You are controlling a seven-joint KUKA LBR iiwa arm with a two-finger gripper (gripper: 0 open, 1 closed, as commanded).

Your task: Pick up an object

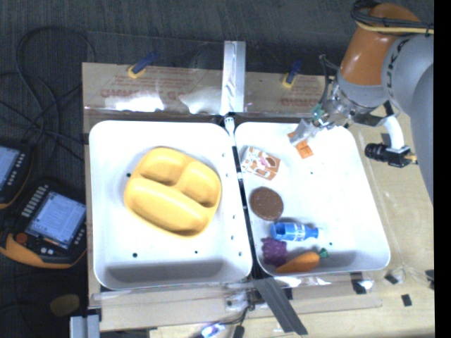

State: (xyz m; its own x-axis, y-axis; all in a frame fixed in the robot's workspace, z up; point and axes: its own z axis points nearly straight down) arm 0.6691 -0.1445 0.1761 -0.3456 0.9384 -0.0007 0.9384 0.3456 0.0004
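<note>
Camera view puts the gripper (308,134) over the right bin's (366,203) far edge; how it is set cannot be told. Just below it lies a small orange piece (304,150), probably its target.

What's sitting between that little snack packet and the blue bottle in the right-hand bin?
In the camera view, a round brown disc lies between the snack packet and the blue bottle.
</note>
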